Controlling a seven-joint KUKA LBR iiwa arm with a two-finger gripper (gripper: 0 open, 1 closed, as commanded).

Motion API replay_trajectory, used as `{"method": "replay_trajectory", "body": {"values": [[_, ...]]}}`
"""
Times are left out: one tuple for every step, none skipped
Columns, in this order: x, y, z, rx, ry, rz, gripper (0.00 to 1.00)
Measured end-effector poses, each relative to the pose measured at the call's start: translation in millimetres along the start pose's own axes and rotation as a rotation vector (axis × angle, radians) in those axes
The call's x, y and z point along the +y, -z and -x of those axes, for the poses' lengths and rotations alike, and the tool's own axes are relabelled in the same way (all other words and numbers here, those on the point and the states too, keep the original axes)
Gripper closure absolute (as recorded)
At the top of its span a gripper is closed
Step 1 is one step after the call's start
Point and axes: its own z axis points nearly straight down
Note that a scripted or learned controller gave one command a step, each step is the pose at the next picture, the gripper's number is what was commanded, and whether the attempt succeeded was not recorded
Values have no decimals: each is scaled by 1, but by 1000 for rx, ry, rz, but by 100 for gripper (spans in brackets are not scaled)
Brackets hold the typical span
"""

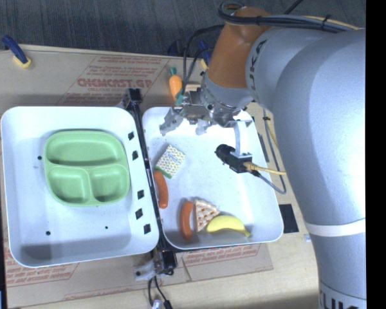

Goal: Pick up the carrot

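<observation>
**Carrot at the back rim, beside the gripper**

The carrot [174,86] is a small orange toy with a green top, standing roughly on end, green tip up. It sits at the back edge of the right bin [260,198], near that bin's back left corner, and looks to be over or just behind the rim; which of the two I cannot tell. Its lower end is partly covered by the gripper's metal parts, so its full length is not visible.

The gripper [183,122] hangs just to the right of and below the carrot in the view, over the back of the right bin. Its two fingers [167,123] are spread apart, pointing down and toward the left, with nothing between them. The carrot lies near the gripper's body, outside the gap between the fingers. Whether they touch is hard to make out.

The arm [309,108] covers much of the right side and hides the bin's back right corner. A black part [228,154] with a cable hangs from the wrist over the bin floor.

Further forward in the right bin lie a patterned packet [171,161], a sausage [161,188] against the left wall, a second sausage [186,219], a wedge [204,214] and a banana [228,224]. The left bin [19,192] holds a green divided tray [87,166].
</observation>
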Motion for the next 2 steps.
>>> {"method": "replay_trajectory", "body": {"values": [[28, 12, 54, -1, 130, 3, 0], [28, -86, 100, 1, -177, -2, 0]]}}
